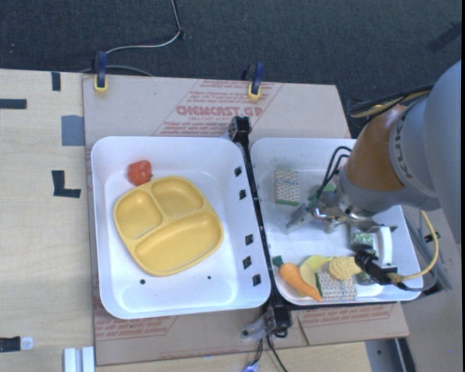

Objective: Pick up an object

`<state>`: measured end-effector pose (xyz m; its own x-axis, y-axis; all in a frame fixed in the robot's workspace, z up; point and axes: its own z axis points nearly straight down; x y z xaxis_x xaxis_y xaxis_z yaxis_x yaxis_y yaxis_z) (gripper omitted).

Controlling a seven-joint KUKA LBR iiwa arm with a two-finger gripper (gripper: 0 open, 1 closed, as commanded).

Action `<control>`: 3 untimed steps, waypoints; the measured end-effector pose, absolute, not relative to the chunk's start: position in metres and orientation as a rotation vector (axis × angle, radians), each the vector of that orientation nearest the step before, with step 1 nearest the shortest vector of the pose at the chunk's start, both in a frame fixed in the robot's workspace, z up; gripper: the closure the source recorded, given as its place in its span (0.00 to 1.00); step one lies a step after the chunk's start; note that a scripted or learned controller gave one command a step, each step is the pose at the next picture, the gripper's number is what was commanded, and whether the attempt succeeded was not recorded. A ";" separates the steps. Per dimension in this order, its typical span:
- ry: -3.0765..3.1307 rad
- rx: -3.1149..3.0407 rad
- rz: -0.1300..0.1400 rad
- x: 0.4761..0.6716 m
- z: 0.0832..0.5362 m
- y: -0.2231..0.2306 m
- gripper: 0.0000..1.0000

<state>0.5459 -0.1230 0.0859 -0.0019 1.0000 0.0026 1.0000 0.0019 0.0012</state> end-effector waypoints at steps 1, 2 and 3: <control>-2.227 -2.222 -0.002 0.599 0.085 -0.097 0.00; -2.227 -2.217 -0.006 0.669 0.085 -0.179 0.00; -2.224 -2.220 0.000 0.608 0.085 -0.131 0.00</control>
